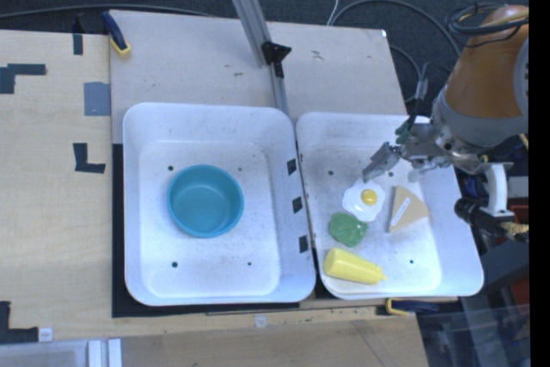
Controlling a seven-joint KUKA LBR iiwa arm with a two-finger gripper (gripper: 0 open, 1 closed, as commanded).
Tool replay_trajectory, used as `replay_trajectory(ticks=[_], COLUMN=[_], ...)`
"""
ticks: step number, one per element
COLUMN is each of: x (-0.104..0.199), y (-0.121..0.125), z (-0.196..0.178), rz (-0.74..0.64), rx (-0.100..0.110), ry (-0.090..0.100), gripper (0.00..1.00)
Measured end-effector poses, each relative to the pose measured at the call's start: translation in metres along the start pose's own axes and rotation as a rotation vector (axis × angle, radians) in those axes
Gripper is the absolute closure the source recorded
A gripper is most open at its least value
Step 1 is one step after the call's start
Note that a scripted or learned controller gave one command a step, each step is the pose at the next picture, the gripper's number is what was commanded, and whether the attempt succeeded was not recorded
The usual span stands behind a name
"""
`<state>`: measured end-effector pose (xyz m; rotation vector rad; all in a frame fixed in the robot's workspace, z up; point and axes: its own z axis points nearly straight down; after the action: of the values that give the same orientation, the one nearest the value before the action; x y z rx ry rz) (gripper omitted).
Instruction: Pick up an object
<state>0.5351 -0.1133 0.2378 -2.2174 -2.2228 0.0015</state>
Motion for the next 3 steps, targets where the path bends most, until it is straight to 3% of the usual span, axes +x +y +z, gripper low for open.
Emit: replay_trajectory(ticks=[1, 2, 3], x=[0.0, 0.003, 0.001], y=[0.0, 0.006, -0.003], z=[0.0, 0.047, 0.108], rz=[0.0, 0.001, 0.002], rx=[0.0, 0.004, 0.007], ry=[0.0, -0.001, 0.0], gripper=[0.0, 0.0, 0.0])
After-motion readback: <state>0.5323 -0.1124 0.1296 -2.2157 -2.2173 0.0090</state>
